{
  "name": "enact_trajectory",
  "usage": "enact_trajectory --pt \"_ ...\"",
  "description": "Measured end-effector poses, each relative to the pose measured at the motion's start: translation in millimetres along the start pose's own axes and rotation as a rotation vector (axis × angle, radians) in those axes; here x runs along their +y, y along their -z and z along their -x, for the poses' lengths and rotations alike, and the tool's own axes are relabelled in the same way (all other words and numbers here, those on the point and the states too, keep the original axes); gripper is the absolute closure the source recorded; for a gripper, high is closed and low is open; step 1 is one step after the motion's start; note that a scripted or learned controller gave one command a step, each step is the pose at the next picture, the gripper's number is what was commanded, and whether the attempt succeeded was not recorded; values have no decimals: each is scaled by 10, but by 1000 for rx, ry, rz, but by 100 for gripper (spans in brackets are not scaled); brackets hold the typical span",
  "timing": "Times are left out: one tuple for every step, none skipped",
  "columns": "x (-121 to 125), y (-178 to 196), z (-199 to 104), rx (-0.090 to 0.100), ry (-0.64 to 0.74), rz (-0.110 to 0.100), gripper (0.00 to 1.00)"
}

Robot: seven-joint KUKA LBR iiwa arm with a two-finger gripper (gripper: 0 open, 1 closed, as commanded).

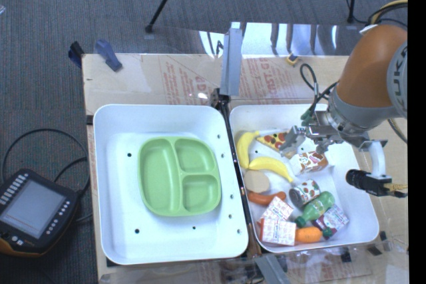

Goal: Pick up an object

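The right bin [363, 163] holds a heap of toy food. Two yellow bananas [247, 146] lie at its left, with a pizza slice [273, 139] beside them. A small printed carton [311, 161] sits near the middle. Toward the front are a tin can [303, 192], a green bottle [317, 205], a carrot [308, 235], a red sausage [265, 197], a round bread piece [258, 181] and white-red packets [278, 229]. My gripper [301, 140] hangs over the bin's back middle, just above the pizza slice and the carton. Nothing shows held in it.
The left bin [110, 143] holds a green divided plate [180, 175]. A metal post [231, 63] stands behind the wall between the bins. A teach pendant [30, 209] lies on the floor at the left. The orange wrist band [376, 70] rises over the right bin's back right corner.
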State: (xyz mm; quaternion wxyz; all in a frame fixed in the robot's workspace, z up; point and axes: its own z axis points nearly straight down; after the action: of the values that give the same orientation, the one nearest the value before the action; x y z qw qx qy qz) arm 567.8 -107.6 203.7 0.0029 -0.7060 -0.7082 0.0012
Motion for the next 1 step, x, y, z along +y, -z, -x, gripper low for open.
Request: enact_trajectory --pt "292 -1040 4 -1 -46 3 0"
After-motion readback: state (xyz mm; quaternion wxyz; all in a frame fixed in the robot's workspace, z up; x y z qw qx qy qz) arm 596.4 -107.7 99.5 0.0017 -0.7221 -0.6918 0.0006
